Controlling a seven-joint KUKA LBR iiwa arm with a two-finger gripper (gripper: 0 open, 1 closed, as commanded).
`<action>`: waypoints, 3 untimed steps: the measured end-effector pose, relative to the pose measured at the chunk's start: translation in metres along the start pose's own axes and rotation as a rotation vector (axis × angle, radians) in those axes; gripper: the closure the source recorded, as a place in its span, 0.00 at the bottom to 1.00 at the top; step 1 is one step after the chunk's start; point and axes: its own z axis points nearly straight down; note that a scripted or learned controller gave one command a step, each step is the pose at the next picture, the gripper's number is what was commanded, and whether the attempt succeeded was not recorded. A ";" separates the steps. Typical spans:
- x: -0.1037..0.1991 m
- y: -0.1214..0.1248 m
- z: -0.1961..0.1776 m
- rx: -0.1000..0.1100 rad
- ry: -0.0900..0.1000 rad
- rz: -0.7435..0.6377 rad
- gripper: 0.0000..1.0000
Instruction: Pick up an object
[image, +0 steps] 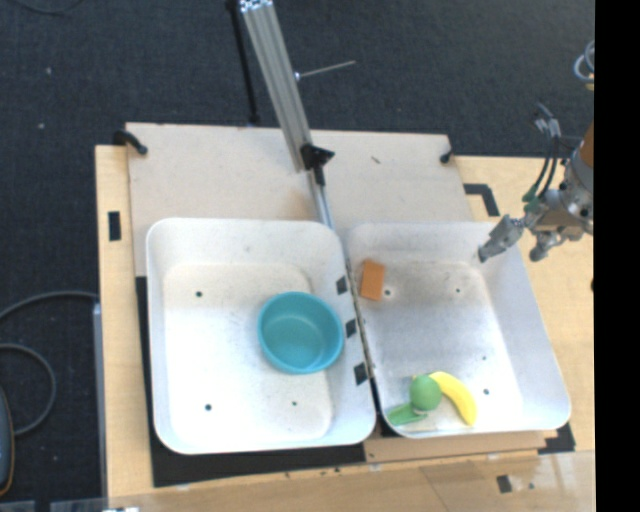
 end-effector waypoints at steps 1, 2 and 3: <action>0.000 0.000 0.000 0.000 -0.001 0.000 0.00; 0.001 -0.010 0.055 0.005 0.000 0.004 0.00; -0.006 -0.019 0.105 0.005 0.000 0.004 0.00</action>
